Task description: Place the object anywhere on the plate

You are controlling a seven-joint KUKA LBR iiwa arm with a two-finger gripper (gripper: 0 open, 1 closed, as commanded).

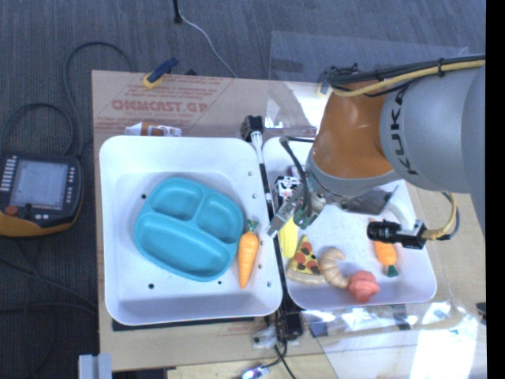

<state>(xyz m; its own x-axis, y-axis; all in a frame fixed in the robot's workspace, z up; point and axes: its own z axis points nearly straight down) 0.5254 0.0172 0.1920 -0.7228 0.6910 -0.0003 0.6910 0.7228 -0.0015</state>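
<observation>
The gripper (290,212) hangs low over the left edge of the right bin (422,279), just beside the divider where the two bins meet, and whether its fingers are parted or closed cannot be told, nor does anything show between them. Nearest the camera, below and to the right of the gripper, a row of toy food lies along the front of that bin: a pizza slice (304,260) close under the gripper, a tan croissant (332,264) touching it on the right, and a pink piece (363,285) beyond that toward the front right corner. A yellow item (289,238) sits directly beneath the gripper, partly hidden by it. Further right, well apart from the gripper, a small orange carrot (386,255) lies near a black fitting (394,233) on the arm (410,133). To the left of the gripper, across the divider, a larger carrot (247,257) lies in the left bin (118,235) with its green top pointing up toward the gripper; it rests against the right rim of the blue plate (189,227) but not on it. The plate, with three compartments, lies further left, mid-bin. Behind the gripper, the orange band and grey body of the arm rise up and to the right. Far left, off the bench, a pendant (39,192) rests on the carpet (79,22).
</observation>
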